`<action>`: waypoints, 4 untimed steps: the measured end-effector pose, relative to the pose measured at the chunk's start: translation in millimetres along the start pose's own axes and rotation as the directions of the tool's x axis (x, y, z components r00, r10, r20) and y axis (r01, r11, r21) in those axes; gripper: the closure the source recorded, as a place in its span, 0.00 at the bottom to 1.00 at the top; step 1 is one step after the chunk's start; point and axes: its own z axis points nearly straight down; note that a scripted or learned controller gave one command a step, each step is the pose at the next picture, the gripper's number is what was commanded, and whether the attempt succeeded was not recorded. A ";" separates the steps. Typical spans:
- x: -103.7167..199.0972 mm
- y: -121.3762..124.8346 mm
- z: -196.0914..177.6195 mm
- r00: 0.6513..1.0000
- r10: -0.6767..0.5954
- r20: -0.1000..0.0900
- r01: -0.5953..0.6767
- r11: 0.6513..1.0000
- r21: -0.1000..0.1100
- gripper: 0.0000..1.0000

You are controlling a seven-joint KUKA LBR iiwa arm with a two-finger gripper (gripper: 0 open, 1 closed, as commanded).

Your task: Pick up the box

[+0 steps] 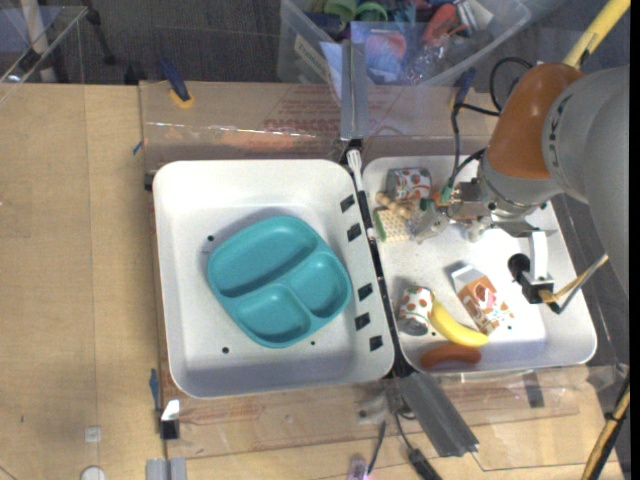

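The box [478, 300] lies tilted near the front of the right bin [572, 346], 1 of 2. A banana [455, 326] rests against its front edge, with a sausage [450, 356] just beyond. The gripper [440, 211] sits well apart at the bin's back, beside a packet [408, 183]. I cannot tell whether it is spread or pinched. It could grab the packet instead. On the box, it could catch the banana too and lose both.

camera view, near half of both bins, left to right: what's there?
teal divided plate → small printed cup → orange-and-white box
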 end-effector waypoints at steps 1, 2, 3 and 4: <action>-14.2 -47.8 9.6 0.967 0.254 -0.005 -0.254 0.967 0.004 0.00; 9.6 4.2 10.9 0.969 0.248 0.000 -0.248 0.969 0.006 0.00; 9.9 4.2 10.9 0.969 0.248 0.000 -0.248 0.969 0.006 0.00; 12.1 35.1 13.1 0.995 0.097 0.000 -0.096 0.995 0.020 0.00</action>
